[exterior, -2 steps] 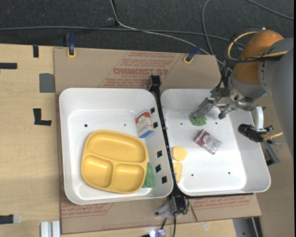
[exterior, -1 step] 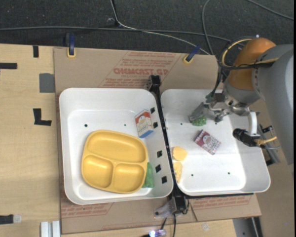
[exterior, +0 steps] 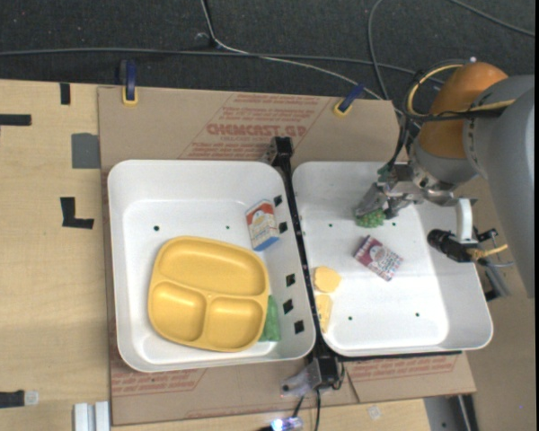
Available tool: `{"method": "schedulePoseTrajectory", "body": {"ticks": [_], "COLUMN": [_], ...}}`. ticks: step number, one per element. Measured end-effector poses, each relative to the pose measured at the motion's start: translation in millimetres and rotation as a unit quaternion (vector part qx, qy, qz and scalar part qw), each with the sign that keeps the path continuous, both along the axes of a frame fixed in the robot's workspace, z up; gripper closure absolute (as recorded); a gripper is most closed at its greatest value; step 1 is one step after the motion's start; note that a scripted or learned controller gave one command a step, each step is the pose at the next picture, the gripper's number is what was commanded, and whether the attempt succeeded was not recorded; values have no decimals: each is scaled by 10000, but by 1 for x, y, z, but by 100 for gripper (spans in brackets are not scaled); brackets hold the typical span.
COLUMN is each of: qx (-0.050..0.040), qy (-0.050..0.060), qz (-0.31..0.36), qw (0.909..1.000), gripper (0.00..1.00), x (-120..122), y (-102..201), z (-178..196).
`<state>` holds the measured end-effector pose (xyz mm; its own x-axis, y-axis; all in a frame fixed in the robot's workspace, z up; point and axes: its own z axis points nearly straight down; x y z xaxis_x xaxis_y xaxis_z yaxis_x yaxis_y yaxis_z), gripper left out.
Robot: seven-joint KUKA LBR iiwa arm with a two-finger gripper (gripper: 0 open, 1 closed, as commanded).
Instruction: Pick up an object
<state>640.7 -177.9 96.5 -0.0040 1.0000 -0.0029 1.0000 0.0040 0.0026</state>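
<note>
Right now your hand (exterior: 384, 200) sits low in the right bin (exterior: 449, 326), fingers seemingly pinching a small green object (exterior: 372, 212), with the red packet (exterior: 378, 258) just below it, so next lift straight up and check the hold.

Red printing runs across the brown cardboard sheet (exterior: 251, 119) under the two bins — it stands upside down from this camera, and its largest line seems to read "CHEMCAST GP" (the smaller lines around it are too fine to read). The small carton (exterior: 263, 224) and the red packet (exterior: 378, 258) carry print too small to make out.
</note>
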Motion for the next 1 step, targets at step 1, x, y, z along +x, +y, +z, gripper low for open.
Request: {"method": "schedulePoseTrajectory", "body": {"ticks": [1], "qx": [15], "qy": [4], "qz": [-11], "qw": [10000], "gripper": [100], "x": [-1], "y": [11], "z": [51]}}
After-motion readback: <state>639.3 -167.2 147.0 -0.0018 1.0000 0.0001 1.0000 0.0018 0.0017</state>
